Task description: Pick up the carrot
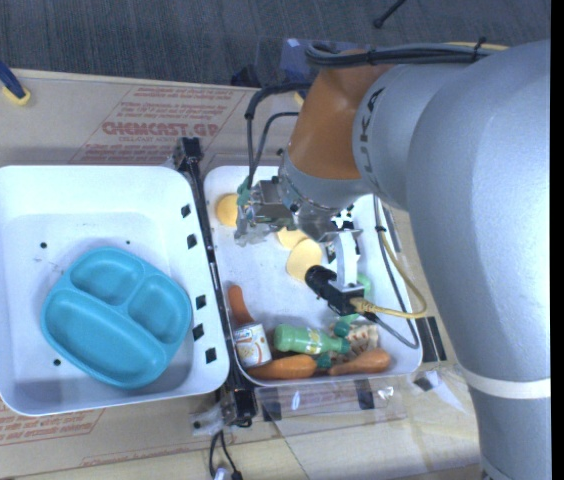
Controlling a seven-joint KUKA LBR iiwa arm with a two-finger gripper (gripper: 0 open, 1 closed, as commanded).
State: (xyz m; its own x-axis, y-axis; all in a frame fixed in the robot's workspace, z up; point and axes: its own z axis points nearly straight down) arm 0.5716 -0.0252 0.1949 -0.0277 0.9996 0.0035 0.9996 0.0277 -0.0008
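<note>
Two-finger gripper [252, 213] low over right shallow white bin [402, 368], finger spread impossible to tell, long orange carrot [284, 368] well below it by near wall, "CHEMCAST GP" printed on brown cardboard [152, 123] up-left.

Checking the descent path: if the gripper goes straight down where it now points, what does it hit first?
Likely the yellow round pieces under the gripper, not the carrot by the bin's near wall. Depth is unclear.
</note>
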